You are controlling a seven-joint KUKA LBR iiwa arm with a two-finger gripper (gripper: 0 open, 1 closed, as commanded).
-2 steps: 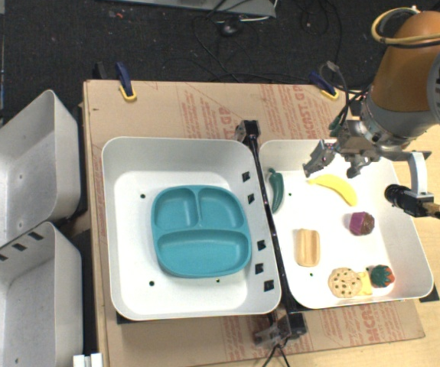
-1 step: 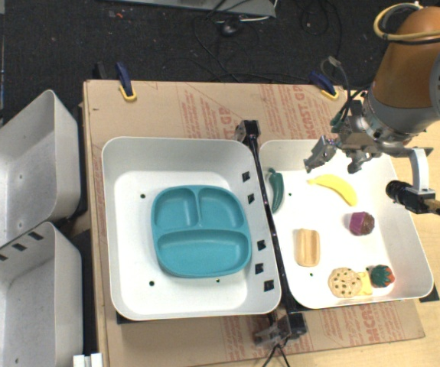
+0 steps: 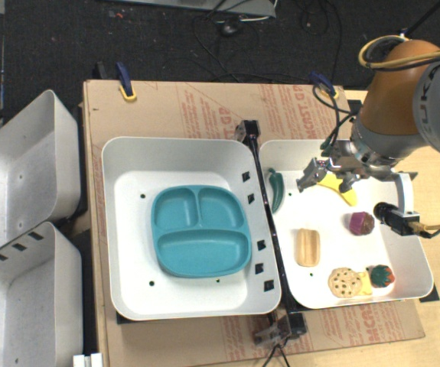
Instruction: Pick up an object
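My gripper (image 3: 328,177) hangs over the back of the right bin (image 3: 415,262), right above a yellow banana-like piece (image 3: 342,190). Its fingers are spread, and the yellow piece lies just below and between them, resting on the bin floor. Further forward in the same bin lie a purple fruit (image 3: 361,222), a tan bread-like block (image 3: 308,247), a chocolate-chip cookie (image 3: 345,282) and a red-and-green toy (image 3: 380,275). A teal curved item (image 3: 275,190) leans against the bin's left wall.
The left bin (image 3: 128,281) holds a teal divided plate (image 3: 201,231). A black divider bar (image 3: 262,205) runs between the two bins. Two white empty-looking containers (image 3: 21,205) stand off the bench at the left.
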